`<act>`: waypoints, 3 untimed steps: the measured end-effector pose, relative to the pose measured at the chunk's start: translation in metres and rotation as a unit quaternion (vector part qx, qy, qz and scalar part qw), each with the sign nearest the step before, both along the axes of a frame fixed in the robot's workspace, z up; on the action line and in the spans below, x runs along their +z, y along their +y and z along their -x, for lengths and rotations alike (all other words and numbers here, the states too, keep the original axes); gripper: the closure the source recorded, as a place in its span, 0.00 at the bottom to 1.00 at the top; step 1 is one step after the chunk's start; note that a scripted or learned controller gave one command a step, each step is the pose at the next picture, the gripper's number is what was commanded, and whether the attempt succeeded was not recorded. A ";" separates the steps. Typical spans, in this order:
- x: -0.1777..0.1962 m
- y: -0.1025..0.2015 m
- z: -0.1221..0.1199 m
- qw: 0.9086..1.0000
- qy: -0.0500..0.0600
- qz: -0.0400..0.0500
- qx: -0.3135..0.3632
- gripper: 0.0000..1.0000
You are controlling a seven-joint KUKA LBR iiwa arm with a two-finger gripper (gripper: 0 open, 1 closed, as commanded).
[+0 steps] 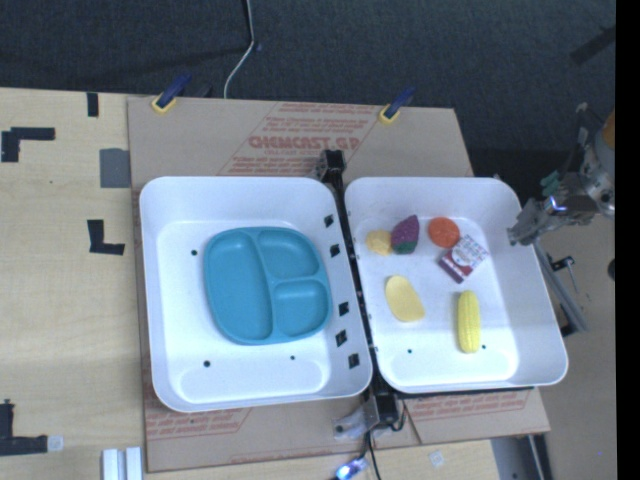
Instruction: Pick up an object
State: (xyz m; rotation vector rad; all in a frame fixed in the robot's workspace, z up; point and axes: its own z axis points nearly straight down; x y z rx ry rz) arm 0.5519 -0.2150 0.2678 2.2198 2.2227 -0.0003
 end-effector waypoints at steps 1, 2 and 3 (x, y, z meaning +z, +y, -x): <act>0.001 0.052 -0.020 1.000 0.001 -0.001 0.003 1.00; -0.018 0.100 -0.037 1.000 0.002 -0.001 0.002 1.00; -0.035 0.152 -0.051 1.000 0.002 -0.001 0.002 1.00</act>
